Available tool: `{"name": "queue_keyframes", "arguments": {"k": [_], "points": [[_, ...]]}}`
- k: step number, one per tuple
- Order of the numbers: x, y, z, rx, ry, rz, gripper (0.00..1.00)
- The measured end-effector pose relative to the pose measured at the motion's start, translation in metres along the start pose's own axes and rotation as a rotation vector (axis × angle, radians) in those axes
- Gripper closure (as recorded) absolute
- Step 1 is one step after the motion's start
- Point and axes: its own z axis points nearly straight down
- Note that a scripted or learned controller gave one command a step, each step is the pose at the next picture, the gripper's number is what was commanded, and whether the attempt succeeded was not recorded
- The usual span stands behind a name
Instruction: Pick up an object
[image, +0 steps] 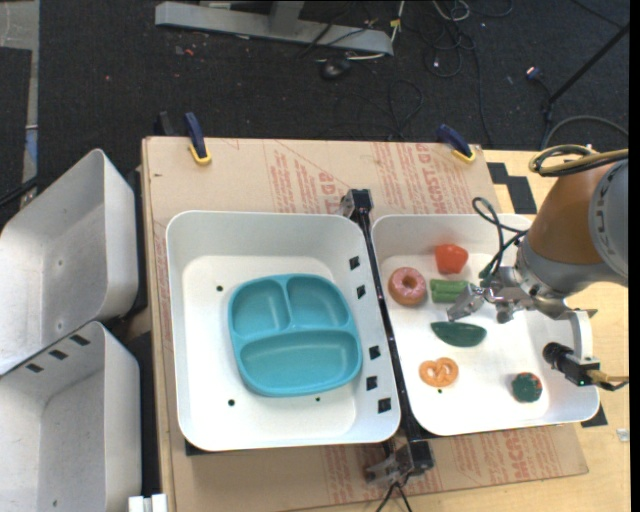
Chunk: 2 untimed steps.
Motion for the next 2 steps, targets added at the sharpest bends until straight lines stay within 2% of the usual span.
{"name": "queue_keyframes", "arguments": {"k": [1, 2], "points": [[0.000, 0.001, -0.013, -0.004, -0.001, 0.000, 1.00], [0.006, -0.003, -0.058, -0.007, -0.002, -0.004, 1.00]]}}
